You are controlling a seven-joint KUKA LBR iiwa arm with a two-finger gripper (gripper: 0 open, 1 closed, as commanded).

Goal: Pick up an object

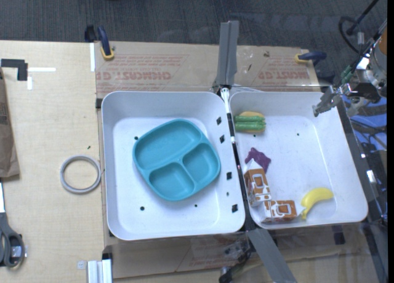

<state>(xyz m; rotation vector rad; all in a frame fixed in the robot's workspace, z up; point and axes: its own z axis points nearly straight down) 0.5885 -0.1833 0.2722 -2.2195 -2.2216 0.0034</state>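
The right bin [320, 152] holds several objects. A green and yellow toy [250, 122] lies near its far left corner. In front of that, a small purple piece [258, 158] sits by the left wall, with an orange and white carton [265, 197] lying closer to the front. A yellow banana [316, 199] rests at the front right. My gripper [326, 100] hangs over the bin's far right corner, well away from every object and with nothing seen in it. The arm [369, 72] comes in from the right edge.
The left bin [117, 171] carries a teal divided plate [176, 159]. A grey tape ring [80, 173] lies on the bench at the left, with scissors [9, 245] at the bottom left. Clamps [103, 42] stand along the cardboard backing.
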